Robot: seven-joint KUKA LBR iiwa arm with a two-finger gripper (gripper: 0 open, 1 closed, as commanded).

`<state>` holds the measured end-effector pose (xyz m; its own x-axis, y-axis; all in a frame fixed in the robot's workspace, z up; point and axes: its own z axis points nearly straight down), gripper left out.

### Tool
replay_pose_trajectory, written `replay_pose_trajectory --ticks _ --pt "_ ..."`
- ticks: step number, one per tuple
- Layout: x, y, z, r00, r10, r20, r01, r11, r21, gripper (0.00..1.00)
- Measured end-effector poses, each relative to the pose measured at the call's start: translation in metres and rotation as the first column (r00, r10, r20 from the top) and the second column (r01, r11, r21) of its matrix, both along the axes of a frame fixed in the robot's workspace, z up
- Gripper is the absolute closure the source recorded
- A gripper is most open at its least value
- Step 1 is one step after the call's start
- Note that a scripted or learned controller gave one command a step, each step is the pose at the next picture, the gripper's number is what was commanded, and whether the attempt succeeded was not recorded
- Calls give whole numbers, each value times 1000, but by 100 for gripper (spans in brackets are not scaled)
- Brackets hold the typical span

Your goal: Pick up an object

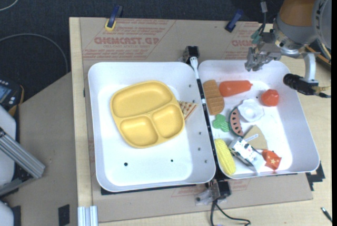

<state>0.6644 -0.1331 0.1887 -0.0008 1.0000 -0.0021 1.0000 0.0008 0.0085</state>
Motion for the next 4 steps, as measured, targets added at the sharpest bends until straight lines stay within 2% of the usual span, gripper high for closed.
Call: replay_pose_trajectory --ticks 1,2,3,4 --pt "2 0 40 1000 0 0 0 1000 0 100" --pt "-33 44 49 1000 3 -10 -3 1000 4 100" --pt "-63 77 40 1000 2 -13 -2 1000 4 100" --pt "-96 131 35 1000 5 -14 -5 1000 5 100"
